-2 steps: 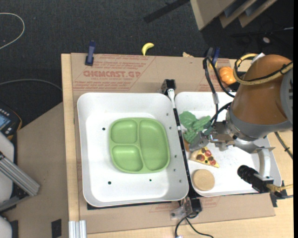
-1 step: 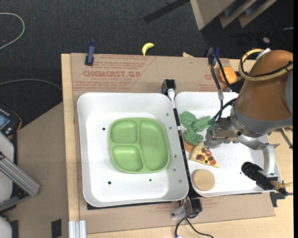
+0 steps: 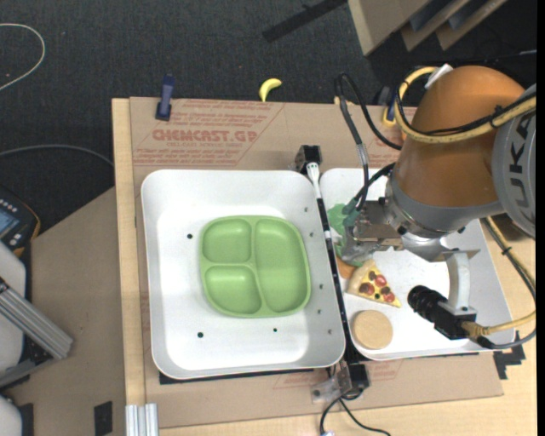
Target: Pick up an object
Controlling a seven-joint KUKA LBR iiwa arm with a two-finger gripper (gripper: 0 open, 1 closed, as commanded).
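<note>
From my seat I see dark grey carpet (image 3: 170, 38) across the top of the frame and down the left side, with a thin pale cable (image 3: 25, 38) looping in the upper left corner and another thin line curving across the carpet at mid-left. A brown board (image 3: 221, 128) printed with red lettering covers the bench, held at its upper edge by a blue clamp (image 3: 164, 96) with a small yellow clip (image 3: 270, 87) further right. A pale metal rail (image 3: 34, 324) slants through the lower left, and cardboard boxes (image 3: 426, 24) sit at the top right under even light.
</note>
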